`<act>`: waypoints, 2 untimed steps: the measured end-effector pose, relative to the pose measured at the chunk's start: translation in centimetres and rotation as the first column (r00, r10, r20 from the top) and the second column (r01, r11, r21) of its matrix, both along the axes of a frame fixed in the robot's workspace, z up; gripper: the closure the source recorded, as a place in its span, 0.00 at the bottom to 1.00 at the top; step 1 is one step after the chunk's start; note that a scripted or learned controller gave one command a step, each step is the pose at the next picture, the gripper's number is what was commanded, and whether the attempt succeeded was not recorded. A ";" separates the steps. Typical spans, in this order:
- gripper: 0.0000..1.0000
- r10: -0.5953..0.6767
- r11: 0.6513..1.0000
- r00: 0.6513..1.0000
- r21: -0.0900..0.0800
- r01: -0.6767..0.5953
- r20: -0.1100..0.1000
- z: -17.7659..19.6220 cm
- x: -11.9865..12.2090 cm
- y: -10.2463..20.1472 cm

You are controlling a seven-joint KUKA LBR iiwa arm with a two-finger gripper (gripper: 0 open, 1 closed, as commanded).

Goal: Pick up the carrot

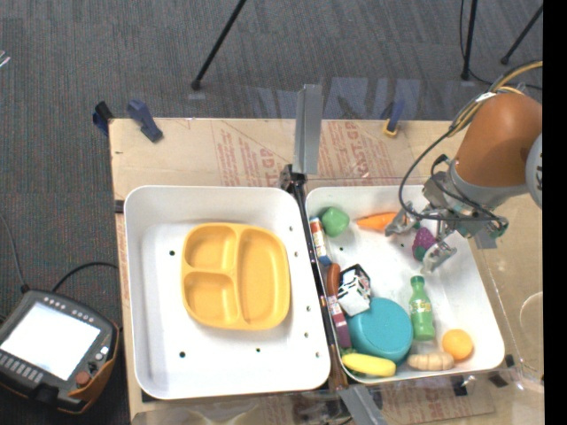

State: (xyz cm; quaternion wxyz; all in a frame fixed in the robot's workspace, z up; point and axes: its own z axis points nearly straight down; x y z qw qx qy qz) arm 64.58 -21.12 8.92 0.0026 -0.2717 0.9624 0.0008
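The orange carrot [379, 221] lies in the right bin [469, 295], near its far edge, pointing left towards a green round fruit [334, 220]. My gripper [417, 241] hangs just right of the carrot's thick end, low over the bin, and it is open. One fingertip [397, 227] sits right beside the carrot's right end; the other [437, 255] is further right and nearer. A small purple item [423, 238] shows in the gap between the fingers. Nothing is gripped.
The right bin also holds a green bottle [422, 308], a teal bowl [381, 328], an orange ball [457, 343], a banana [369, 365], a beige piece [430, 360] and a black-and-white item [354, 289]. A yellow divided plate [236, 275] lies in the left bin [151, 317].
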 end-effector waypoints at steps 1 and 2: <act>0.00 -0.274 0.962 0.962 0.000 0.274 -0.002 -0.1 0.0 10.4; 1.00 -0.274 0.962 0.962 0.003 0.274 0.001 1.0 0.1 10.6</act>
